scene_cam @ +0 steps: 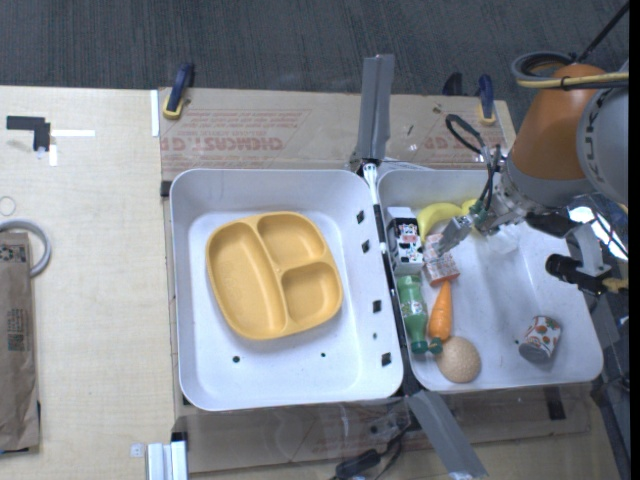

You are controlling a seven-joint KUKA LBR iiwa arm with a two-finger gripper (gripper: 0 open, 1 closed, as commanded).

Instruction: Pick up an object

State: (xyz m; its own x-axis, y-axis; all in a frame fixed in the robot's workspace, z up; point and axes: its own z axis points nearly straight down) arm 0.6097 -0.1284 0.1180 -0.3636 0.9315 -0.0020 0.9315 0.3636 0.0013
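At the near edge of the right bin (500,378) lies a tan, egg-shaped object (459,359), and well to its right, near the bin's right corner, a small printed can (540,339) lies tipped over. Just beyond the egg-shaped piece a toy carrot (441,310) points away from the viewer, and beside it, along the bin's left wall, a green bottle (410,311) lies lengthwise with its cap toward the near side. Farther along that wall sits a small black-and-white box (405,240). A reddish printed packet (441,266) sits just beyond the carrot's top, and a yellow banana (443,214) curves at the far left of this bin.

The pincer (466,227) hangs low just beside the banana and above the packet; whether its fingers are spread or closed cannot be told, and nothing is visibly between them. The grey arm (560,138) with its orange band reaches in from the right.

The left bin (200,368) holds a yellow divided plate (273,273). Both bins rest on the counter (80,248), with cardboard (260,133) beyond them.
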